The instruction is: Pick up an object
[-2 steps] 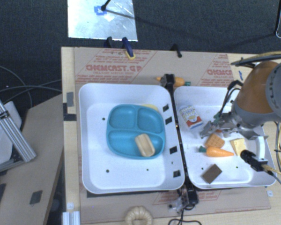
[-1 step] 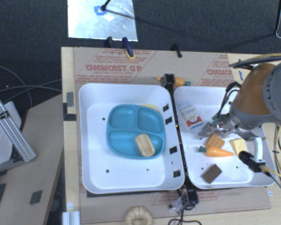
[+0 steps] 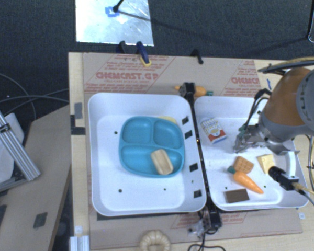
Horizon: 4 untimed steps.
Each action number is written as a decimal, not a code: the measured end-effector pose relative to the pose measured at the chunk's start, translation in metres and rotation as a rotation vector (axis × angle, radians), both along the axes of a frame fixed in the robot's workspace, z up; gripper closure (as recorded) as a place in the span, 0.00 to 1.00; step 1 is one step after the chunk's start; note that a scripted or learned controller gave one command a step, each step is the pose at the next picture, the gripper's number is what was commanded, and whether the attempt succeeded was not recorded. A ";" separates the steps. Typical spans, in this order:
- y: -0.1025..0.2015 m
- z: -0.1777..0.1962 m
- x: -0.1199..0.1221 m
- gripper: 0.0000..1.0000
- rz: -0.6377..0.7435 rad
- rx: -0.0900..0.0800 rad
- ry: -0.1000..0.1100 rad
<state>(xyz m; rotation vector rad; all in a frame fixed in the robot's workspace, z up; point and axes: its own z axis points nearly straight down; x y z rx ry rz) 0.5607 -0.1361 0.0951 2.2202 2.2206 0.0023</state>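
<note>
The pincer (image 3: pixel 242 141) sits low in the right white plastic bin (image 3: pixel 227 187), and I cannot tell its state. I note nothing visibly held. Just left of it lies a small white and red carton (image 3: pixel 212 129); below it, a tan waffle piece (image 3: pixel 243 165), an orange toy carrot (image 3: pixel 248 182), a yellow wedge (image 3: pixel 265 163) and a brown flat block (image 3: pixel 236 195). The left white bin (image 3: pixel 102 192) carries a blue divided plate (image 3: pixel 146 140) bearing a tan bread roll (image 3: pixel 162 161).

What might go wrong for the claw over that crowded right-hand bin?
The claw hangs over bare floor between the small carton and the waffle piece, so it may close on nothing. The waffle piece, carrot and cheese wedge lie close together, so reaching for one could nudge the others.
</note>
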 end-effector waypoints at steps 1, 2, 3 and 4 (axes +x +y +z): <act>0.002 0.064 -0.001 1.00 0.003 -0.001 -0.004; 0.006 0.127 -0.002 1.00 0.005 -0.001 -0.006; 0.006 0.129 -0.001 1.00 0.005 0.000 0.000; 0.057 0.134 0.035 1.00 0.009 0.001 -0.003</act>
